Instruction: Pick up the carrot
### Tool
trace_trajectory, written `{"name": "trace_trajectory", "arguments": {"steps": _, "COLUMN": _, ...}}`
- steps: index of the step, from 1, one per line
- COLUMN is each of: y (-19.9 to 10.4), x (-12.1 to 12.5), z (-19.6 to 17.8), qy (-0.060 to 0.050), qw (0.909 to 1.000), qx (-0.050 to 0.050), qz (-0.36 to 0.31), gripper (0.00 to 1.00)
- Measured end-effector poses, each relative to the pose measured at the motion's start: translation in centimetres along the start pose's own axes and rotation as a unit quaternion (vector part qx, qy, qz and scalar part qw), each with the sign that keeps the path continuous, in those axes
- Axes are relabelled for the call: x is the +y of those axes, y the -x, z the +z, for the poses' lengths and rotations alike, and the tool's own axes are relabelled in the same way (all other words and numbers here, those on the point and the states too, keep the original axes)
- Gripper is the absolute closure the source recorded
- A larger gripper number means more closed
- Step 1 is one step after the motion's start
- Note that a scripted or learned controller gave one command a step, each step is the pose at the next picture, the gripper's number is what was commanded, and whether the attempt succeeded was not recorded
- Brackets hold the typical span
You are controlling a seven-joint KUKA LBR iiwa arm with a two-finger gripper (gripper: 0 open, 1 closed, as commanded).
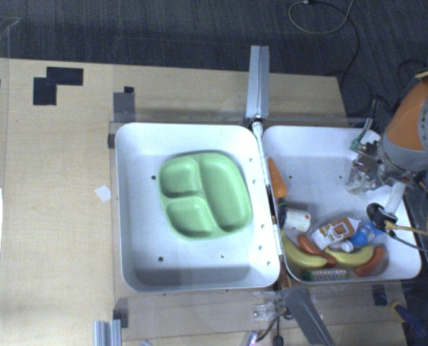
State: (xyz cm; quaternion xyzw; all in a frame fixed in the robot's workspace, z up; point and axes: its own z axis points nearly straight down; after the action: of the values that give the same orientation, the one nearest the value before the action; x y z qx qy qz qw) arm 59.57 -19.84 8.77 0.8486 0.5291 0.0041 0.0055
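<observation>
The carrot (276, 179) is a slim orange piece lying lengthwise against the left wall of the right bin (311, 139), near the divider between the two bins. My gripper (360, 178) hangs over the right side of that same bin, well to the right of the carrot and apart from it. Nothing shows between it and the bin floor beneath.
At the right bin's front lie two bananas (305, 255), a red sausage (373, 259), a small orange-and-white carton (334, 231), a white box (295, 218) and a blue item (366, 233). The left bin (135, 215) holds a green divided plate (203, 193).
</observation>
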Motion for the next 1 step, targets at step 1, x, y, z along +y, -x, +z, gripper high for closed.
{"name": "trace_trajectory", "arguments": {"steps": 1, "y": -0.17, "x": 0.15, "z": -0.78, "qy": 0.0, "qw": 1.0, "qx": -0.001, "qz": -0.004, "gripper": 1.0}}
